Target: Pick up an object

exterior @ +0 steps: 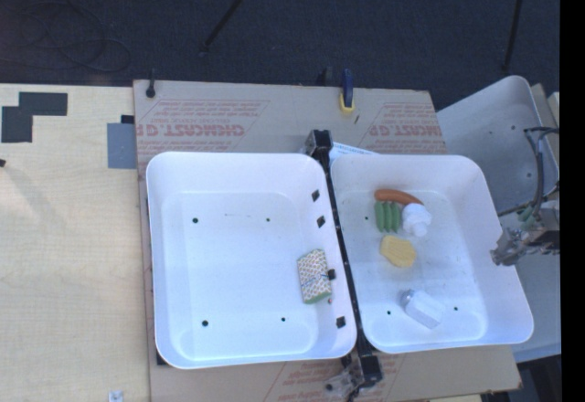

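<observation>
The right bin (475,181) holds an orange carrot-like piece (398,196), a green piece (388,216), a small white round object (417,219), a yellow lump (398,251) and a pale white block (422,308). In the left bin (183,181) a green-and-white patterned block (313,276) lies against the right wall. My gripper (514,250) shows as a small metallic shape just outside the right bin's right rim, apart from every object.
A black divider strip (334,236) runs between the two bins. They rest on a cardboard sheet (228,121) with a blue-and-yellow clamp (346,94) at its back edge. A grey plate (494,121) and cables lie at the right.
</observation>
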`<state>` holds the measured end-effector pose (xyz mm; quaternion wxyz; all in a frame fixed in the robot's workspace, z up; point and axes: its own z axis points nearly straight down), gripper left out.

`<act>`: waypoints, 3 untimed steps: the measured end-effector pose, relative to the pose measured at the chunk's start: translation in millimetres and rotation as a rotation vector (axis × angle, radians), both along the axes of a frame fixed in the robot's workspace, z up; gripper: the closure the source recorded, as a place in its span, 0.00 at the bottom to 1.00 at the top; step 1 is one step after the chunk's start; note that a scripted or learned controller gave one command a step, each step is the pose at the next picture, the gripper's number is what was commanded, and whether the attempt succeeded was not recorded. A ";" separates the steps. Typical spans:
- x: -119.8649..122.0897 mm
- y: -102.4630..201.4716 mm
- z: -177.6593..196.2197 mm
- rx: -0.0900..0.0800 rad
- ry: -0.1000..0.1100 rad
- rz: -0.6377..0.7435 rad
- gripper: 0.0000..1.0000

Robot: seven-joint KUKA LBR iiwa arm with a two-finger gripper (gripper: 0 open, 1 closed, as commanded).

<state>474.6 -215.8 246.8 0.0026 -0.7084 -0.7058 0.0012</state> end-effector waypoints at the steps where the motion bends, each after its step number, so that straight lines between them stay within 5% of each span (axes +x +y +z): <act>1: -0.2 -1.1 9.2 0.001 0.002 0.001 1.00; 2: 4.1 18.2 145.8 -0.006 -0.018 0.007 1.00; 3: 49.2 114.3 -63.9 0.005 0.012 0.010 1.00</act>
